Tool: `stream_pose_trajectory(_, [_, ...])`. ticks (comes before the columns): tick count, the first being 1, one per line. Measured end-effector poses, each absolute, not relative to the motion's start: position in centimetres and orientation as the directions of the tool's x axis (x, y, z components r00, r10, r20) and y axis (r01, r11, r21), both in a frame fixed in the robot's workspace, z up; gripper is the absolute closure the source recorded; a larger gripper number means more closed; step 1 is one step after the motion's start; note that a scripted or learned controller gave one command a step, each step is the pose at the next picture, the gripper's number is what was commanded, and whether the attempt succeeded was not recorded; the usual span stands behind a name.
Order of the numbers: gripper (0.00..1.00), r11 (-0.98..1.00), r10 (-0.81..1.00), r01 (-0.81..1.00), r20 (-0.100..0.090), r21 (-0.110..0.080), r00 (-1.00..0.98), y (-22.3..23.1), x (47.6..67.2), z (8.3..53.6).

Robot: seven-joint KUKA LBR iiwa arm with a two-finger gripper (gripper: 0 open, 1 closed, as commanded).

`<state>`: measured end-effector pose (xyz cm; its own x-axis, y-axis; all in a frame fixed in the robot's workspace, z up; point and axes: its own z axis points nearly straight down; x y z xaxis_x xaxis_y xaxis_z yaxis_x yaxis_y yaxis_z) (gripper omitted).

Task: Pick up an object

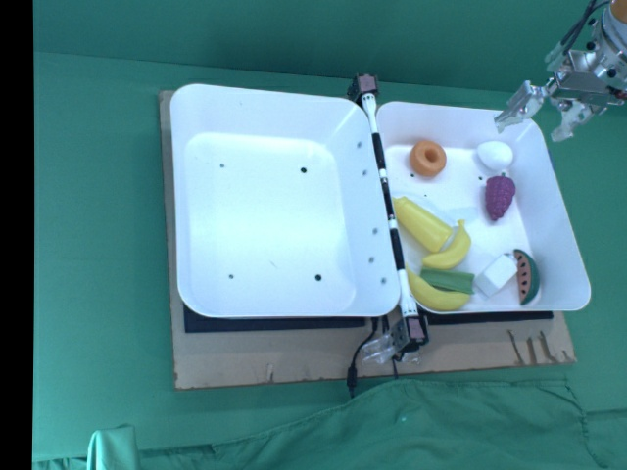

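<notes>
Fruit toys in right bin point(560, 225) — orange ring point(427, 158), egg point(495, 154), grapes point(500, 196), bananas point(441, 272).

arm point(615, 27) cut off by right edge above wrist.

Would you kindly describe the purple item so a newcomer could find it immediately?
Look in the right-hand shallow white bin, along its right side. Just below the white egg-shaped object lies the purple toy grape bunch. It is the bin's sole purple item, bumpy and tapering downward.
</notes>
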<state>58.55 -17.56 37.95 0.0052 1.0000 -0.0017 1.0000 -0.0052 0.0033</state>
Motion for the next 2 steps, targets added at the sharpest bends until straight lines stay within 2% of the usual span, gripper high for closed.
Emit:
stream_pose_trajectory(1, [0.0, -0.005, 1.0, 1.0, -0.002, 0.003, 0.005, -17.6, 58.5, 38.0])
stream_pose_trajectory(2, [0.0, -0.004, 1.0, 1.0, -0.001, -0.002, 0.004, -17.4, 58.3, 32.0])
